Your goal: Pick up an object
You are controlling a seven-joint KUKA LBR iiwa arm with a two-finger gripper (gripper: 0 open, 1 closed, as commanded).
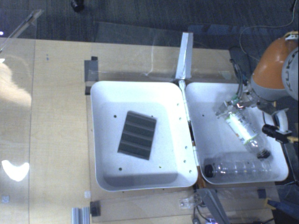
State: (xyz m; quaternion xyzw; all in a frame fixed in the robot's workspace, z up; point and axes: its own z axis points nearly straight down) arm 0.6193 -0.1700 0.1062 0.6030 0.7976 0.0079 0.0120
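Slippage worries us: gripper sits over 1 clear bottle; jaw state we cannot tell, and smooth plastic may roll away.

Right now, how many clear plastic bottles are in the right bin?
2. One bottle lies slanted mid-bin, just below the hand. The other bottle lies along the bin's near wall. The arm covers the far right corner, so more could hide there.

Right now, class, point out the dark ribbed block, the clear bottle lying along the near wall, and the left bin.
Dark ribbed block (137,135), camera view, centre rib.
Clear bottle (238,168), camera view, mid-body.
Left bin (140,85), camera view, far rim.
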